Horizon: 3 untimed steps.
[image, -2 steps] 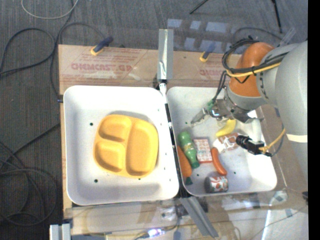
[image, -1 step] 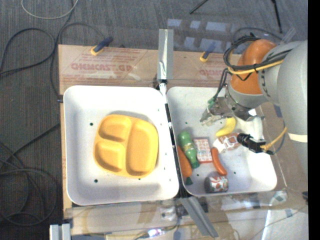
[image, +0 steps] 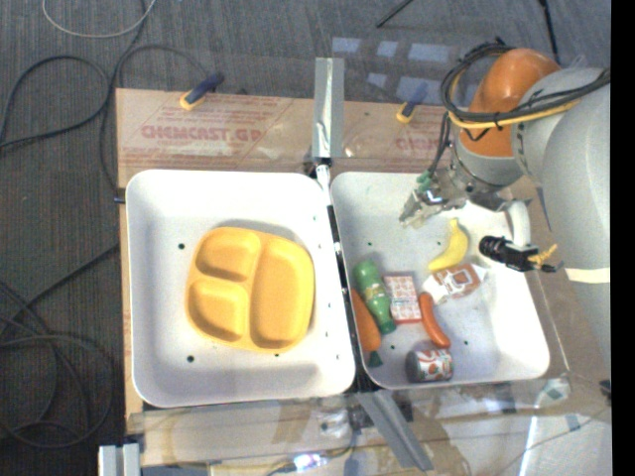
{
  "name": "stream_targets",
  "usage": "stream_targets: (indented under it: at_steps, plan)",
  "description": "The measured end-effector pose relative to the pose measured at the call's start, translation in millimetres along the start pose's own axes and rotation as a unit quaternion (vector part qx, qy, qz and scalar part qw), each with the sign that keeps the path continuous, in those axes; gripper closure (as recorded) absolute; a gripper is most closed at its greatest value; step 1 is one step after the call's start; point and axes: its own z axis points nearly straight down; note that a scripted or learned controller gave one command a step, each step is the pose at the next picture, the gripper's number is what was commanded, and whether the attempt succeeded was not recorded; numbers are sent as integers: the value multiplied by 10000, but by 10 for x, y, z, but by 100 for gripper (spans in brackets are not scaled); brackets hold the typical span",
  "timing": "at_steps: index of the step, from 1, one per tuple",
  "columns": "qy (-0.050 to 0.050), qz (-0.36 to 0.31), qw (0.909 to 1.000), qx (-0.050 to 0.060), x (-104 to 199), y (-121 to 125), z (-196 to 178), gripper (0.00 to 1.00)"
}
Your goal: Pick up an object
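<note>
A curved yellow banana lies in the right bin.

1. On my table, the left shallow white plastic bin holds a yellow plastic divided tray, lying flat near the middle.
2. A brown cardboard sheet with red lettering lies beneath both bins.
3. Two yellow-and-blue clamps grip the cardboard's far edge.
4. Black cables loop across the grey carpeted floor, with a thin white cable coiled at the far left.
</note>
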Motion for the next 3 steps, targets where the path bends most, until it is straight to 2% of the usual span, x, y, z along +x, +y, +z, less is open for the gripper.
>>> stream_targets:
  at_steps: [1, 2, 3]
  plan:
    - [-3, -2, 10000, 1, -1, 0, 0, 0]
    - [-2, 262, 9996, -39, -280, -558, 165, 0]
    - [-36, -44, 10000, -66, 37, -1231, 173, 0]
